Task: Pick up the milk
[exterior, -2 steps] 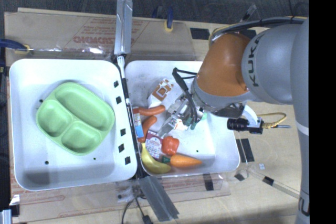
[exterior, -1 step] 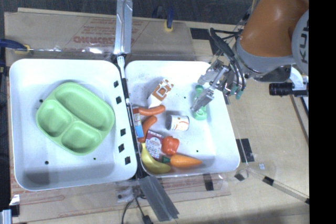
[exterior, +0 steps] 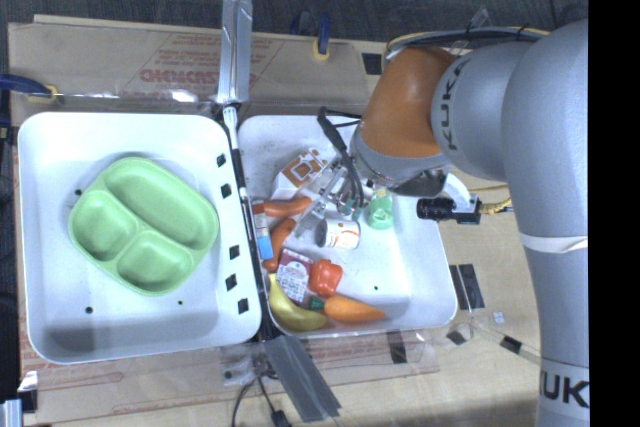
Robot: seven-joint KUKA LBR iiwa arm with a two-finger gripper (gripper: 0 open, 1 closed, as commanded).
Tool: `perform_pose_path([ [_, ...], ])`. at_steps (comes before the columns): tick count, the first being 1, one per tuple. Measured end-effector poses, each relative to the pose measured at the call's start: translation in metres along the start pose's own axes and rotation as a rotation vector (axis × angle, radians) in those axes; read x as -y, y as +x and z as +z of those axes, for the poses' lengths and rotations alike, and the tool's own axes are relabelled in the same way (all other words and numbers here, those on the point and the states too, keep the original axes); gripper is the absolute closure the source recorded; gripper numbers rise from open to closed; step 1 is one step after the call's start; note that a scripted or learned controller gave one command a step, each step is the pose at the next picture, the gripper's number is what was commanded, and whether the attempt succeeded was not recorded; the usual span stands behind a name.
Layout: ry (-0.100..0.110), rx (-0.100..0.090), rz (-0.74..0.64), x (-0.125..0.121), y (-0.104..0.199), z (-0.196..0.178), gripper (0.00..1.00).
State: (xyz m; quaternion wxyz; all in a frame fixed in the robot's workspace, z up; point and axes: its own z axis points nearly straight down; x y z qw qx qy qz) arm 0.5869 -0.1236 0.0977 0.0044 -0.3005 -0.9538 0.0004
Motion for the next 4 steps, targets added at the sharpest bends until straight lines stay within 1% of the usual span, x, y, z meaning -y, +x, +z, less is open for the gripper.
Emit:
perform_pose_path([
  [1,0.002,-0.005,-0.004,0.000,0.000,-0.006,1.00],
  [2,-0.001,0.001,0.009,0.018,0.024,-0.029,1.00],
  [3,-0.002,0.004,0.291,0.099,0.002,-0.090,1.00],
  [4,0.001,-0.003,0.797,0.057,0.040,-0.035,1.00],
])
